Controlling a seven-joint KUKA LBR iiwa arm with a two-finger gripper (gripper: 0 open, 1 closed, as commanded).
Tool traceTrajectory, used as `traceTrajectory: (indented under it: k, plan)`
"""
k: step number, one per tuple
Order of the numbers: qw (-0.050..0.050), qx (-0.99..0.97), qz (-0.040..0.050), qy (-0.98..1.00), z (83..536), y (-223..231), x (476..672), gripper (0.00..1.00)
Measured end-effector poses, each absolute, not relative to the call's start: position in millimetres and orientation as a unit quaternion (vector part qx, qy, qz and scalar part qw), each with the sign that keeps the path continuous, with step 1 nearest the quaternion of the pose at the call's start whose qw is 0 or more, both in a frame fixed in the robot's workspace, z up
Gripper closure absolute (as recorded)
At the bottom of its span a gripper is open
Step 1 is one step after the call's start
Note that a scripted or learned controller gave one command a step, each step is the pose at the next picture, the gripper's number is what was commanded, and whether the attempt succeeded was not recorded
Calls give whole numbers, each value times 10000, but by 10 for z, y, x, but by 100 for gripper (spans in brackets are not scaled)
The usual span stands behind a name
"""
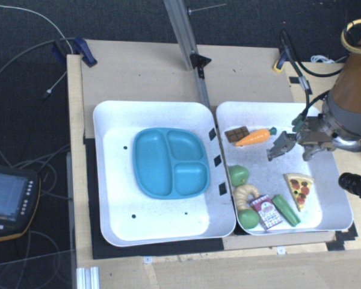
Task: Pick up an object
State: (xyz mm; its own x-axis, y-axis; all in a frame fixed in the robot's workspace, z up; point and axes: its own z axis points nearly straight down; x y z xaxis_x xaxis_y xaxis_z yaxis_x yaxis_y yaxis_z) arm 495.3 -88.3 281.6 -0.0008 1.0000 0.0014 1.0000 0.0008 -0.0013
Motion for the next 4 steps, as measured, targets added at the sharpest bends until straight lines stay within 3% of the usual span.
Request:
traceTrajectory:
  k: [1, 2, 4]
  plan:
    - [7, -7069, -2, -7073, 2815, -884, 4953, 0]
    - [36, -7069, 20, -7073, 2258, -868, 5043, 0]
    - [39, -7072, 18, -7070, 1197, -827, 4980, 0]
